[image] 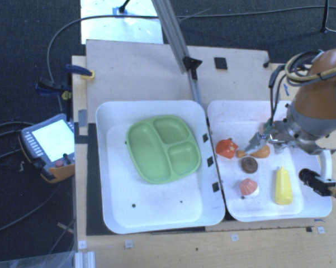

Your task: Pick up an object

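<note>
Gripper (259,142) low over right white bin (318,205), fingers apart, tips just above small orange wedge-shaped toy (261,151), nothing held. Red lumpy toy (226,148) to its left, brown round disc (249,164) below, pink-and-white cupcake-like toy (248,187), yellow bottle (283,186) (lying flat). Green divided plastic tray (162,148) in left white bin (117,205).

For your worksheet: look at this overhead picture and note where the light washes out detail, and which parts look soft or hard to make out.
Camera view: the right bin and left bin are bright white, so their rims barely stand out; the lit screen at left is blown out, its content unreadable; the pincer is small and soft among the orange pieces; the green tray and yellow bottle read clearly.
</note>
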Controlling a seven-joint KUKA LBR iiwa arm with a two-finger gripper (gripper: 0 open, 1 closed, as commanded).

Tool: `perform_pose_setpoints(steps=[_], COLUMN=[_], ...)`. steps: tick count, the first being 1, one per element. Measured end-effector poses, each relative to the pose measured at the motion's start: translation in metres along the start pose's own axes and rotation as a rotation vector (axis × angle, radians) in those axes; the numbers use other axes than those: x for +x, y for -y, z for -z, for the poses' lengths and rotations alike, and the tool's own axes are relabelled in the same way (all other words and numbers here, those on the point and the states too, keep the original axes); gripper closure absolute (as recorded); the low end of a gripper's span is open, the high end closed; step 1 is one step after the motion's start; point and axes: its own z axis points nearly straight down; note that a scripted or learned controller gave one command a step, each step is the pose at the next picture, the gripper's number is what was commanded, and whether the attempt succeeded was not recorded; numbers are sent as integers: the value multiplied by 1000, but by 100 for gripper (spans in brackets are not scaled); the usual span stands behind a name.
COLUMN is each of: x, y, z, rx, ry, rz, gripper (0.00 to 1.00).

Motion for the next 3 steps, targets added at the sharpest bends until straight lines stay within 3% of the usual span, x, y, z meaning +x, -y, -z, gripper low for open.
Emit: perform_pose_setpoints(steps=[1,3], x=[0,2], y=[-3,-5], z=[7,-107], rx=[-14,-13], ry=[2,2], rz=[3,0], gripper=[0,0])
